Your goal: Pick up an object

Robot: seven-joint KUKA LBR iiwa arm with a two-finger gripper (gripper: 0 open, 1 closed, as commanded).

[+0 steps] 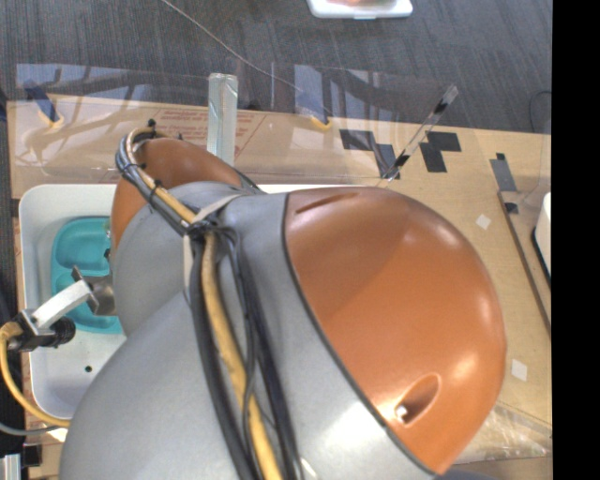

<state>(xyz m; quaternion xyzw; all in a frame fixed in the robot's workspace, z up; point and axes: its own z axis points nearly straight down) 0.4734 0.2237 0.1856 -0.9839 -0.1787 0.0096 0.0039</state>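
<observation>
A teal plastic object (pixel 79 251) lies in the left white bin (pixel 37 202), near its left wall. The grey and orange arm (pixel 375 309) is close to the camera and hides most of both bins. Its gripper (pixel 92 298) reaches down at the left, low over the near edge of the teal object. A white bracket and a yellow cable run beside it. Nothing can be seen held.
A clear plastic wall with an upright clear post (pixel 222 111) stands along the back of the bins. Brown cardboard bench (pixel 487 187) with black tape marks lies to the right. A white item (pixel 361 7) sits at the top edge.
</observation>
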